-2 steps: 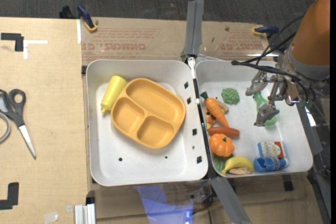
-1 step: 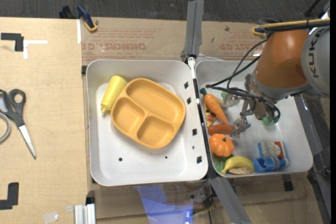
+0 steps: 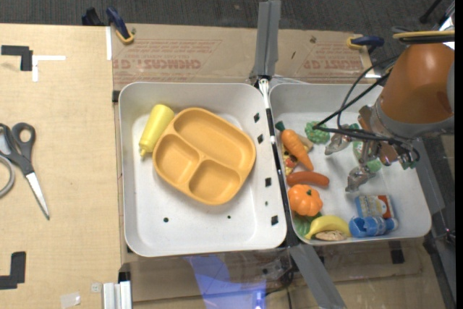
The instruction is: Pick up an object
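My gripper (image 3: 348, 161) hangs over the middle of the right bin (image 3: 412, 228), below the orange wrist band, open, with one finger tip (image 3: 337, 146) behind the other (image 3: 356, 179) and bare bin floor between them. To its left lie an orange carrot (image 3: 294, 144), a red sausage (image 3: 309, 179) and an orange pumpkin (image 3: 304, 200). A green leafy piece (image 3: 316, 132) sits just behind the far finger. A blue and red packet (image 3: 372, 216) and a banana (image 3: 325, 226) lie at the front. A small green item (image 3: 373, 165) shows beside the gripper body.
The left bin (image 3: 145, 228) holds a yellow divided plate (image 3: 205, 154) with a yellow bottle-like toy (image 3: 155, 128) leaning at its left edge. A grey divider (image 3: 268, 40) separates the bins. Scissors (image 3: 26, 164) lie on the bench far left. Cables (image 3: 354, 101) run across the right bin's back.
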Controlling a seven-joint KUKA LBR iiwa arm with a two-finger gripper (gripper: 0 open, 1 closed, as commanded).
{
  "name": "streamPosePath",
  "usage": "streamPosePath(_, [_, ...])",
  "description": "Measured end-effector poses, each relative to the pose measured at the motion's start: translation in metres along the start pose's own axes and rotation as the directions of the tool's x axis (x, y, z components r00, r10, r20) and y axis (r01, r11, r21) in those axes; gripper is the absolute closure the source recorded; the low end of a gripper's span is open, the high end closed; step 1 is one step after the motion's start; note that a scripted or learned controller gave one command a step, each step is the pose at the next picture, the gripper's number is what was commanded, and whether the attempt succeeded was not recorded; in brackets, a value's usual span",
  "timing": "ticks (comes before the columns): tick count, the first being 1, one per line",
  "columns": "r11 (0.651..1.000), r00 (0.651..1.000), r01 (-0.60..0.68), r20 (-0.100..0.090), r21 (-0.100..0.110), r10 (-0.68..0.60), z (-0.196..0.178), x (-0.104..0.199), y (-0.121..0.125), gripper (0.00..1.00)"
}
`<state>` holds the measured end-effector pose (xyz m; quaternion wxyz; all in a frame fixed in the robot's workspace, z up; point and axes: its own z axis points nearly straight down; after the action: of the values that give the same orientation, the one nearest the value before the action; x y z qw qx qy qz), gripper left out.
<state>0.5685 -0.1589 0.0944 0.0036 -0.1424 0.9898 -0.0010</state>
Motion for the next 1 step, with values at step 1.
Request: streamPosePath(1, [0.995,0.995,0.099,-0.004,-0.004,-0.099,0.0018,0.0144,0.0626,0.00])
